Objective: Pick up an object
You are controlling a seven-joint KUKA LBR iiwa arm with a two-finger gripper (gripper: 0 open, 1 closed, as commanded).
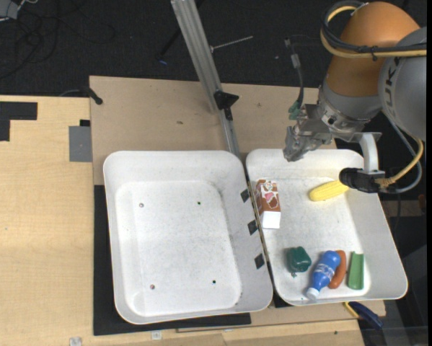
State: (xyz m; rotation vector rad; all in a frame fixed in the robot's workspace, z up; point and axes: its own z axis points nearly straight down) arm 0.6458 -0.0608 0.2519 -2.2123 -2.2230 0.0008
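Trouble loomed: my gripper [296,150], fingers unreadable from above, hung over the right bin's [389,265] rim, far from the corn [326,190]

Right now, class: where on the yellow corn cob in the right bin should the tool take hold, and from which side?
Grip the corn cob across its middle, coming straight down from above. It lies flat on the right bin floor, long axis roughly left-right, with open floor on both long sides, so fingers would likely fit there.
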